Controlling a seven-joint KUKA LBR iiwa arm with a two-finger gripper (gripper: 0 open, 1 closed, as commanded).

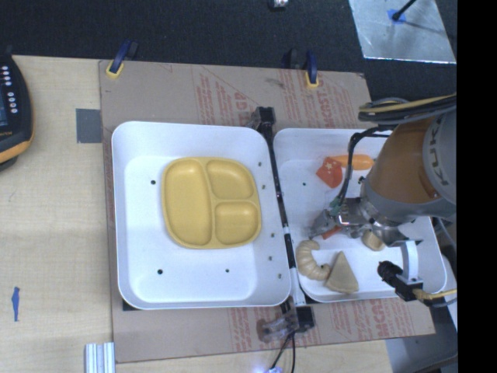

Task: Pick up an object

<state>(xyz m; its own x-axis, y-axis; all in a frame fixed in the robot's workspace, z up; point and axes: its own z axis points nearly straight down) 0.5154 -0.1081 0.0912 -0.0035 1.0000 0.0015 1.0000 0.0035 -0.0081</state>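
Note:
My gripper hangs low over the middle of the right bin, with the grey and orange arm reaching in from the right. A small red bit shows right at its tip, and I cannot tell whether it is held. Just below the gripper lie a pale curved pastry-like piece and a tan wedge. Farther back in the bin are a red wedge and an orange piece. A small beige lump peeks out under the wrist.
The left bin holds a yellow divided plate. A black ridge marks where the two bins meet. Blue and yellow clamps pin the cardboard at the back. A controller lies at far left.

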